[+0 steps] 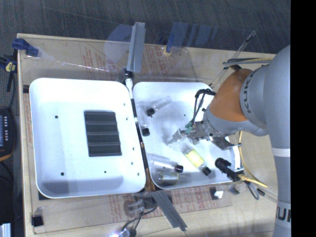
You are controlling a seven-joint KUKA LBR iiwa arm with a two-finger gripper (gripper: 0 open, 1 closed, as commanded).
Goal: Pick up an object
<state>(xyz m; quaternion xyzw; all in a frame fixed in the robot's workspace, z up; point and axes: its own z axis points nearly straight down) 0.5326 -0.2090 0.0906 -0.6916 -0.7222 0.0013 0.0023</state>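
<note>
White left bin (37,132): shallow plastic tray holding one dark grey ribbed rectangular block (102,133), which lies flat near the middle, well apart from every wall.
White right bin (173,93): shallow plastic tray just beside the left one, holding all the small loose pieces.
Far part of right bin: small clear bottle with a black cap (157,106) lies on its side near the dividing wall.
Dividing wall side: small black piece (145,131) sits close to the wall; too small to tell what it is.
Middle of right bin: crumpled clear plastic piece (174,137) lies just beside the gripper.
Near part of right bin: yellow-filled tube with a black cap (194,158) lies tilted, and a shiny metallic cylinder (165,176) rests against the near wall.
Gripper (191,131): low over the middle of the right bin, between the clear plastic piece and the yellow tube; whether it is clenched or released cannot be told, and no object is seen in its grasp.
Grey arm with orange band (256,102): reaches in across the right bin's right rim.
</note>
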